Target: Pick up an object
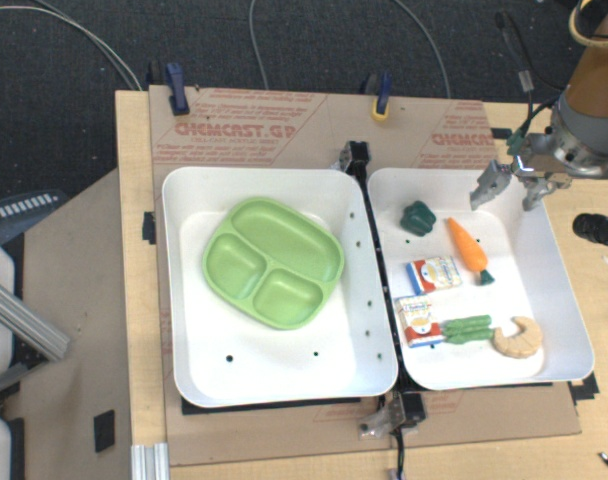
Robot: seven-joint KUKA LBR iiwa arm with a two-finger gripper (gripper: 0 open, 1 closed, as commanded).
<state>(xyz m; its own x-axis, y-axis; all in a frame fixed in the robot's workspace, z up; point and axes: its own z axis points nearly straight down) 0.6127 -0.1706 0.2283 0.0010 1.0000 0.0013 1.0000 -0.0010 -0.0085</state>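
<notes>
Table (134, 268), covered by a cardboard sheet (314, 128) printed in red, partly legible as "CHEMCAST GP", clamped at its far edge, presumably to keep it from shifting. Left bin (184, 358) carries a green divided plate (273, 261). Right bin (569, 338) presents the candidates for picking: an orange carrot (468, 245), two small cartons (431, 274) with print too small to read, a green bean pod (466, 329), a tan croissant-like piece (518, 338) and a dark green lump (418, 217). Gripper (511, 190) hovers over this bin's far right corner, fingers spread apart and holding nothing, well apart from every object.
</notes>
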